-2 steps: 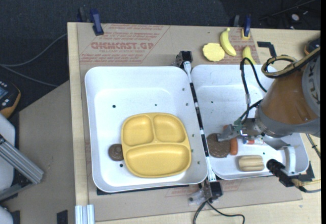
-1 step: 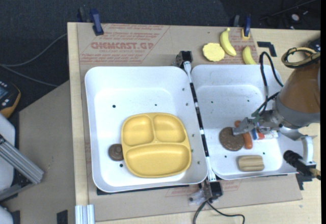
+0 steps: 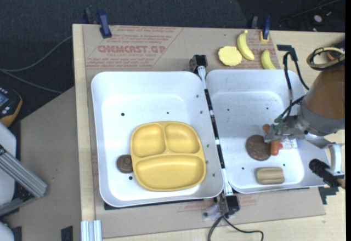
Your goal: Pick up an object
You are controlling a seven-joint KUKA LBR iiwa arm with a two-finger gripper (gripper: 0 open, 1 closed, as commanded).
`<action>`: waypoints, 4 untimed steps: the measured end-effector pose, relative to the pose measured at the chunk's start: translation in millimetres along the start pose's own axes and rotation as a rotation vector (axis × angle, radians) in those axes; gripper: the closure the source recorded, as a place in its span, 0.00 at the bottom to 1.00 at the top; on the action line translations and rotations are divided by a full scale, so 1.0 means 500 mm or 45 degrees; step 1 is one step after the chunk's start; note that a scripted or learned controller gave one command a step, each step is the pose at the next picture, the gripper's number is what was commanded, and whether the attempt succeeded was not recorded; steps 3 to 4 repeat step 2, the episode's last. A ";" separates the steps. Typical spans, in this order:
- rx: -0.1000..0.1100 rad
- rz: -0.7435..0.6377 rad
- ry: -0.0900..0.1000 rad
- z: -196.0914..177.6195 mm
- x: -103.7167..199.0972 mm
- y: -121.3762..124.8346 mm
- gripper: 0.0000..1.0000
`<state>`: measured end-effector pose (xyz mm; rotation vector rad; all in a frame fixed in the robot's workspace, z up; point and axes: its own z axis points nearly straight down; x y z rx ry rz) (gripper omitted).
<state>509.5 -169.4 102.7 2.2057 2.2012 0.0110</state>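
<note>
Brown disc (image 3: 257, 147) lies in right white bin (image 3: 241, 89) on cardboard-topped bench (image 3: 131, 48).

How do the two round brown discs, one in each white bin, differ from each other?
The brown disc in the right bin looks larger than the brown disc in the left bin. The right one lies in full view on the bin floor beside the gripper; the left one is partly hidden by the yellow divided tray. The right one looks slightly redder, the left one duller. Both are flat, round and brown.
</note>
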 end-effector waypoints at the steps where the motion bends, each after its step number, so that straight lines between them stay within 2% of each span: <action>1: 0.019 -0.014 0.018 -0.017 0.114 0.159 1.00; 2: 0.017 -0.014 0.020 -0.174 0.255 0.138 1.00; 4: 0.017 -0.014 0.020 -0.174 0.255 0.138 1.00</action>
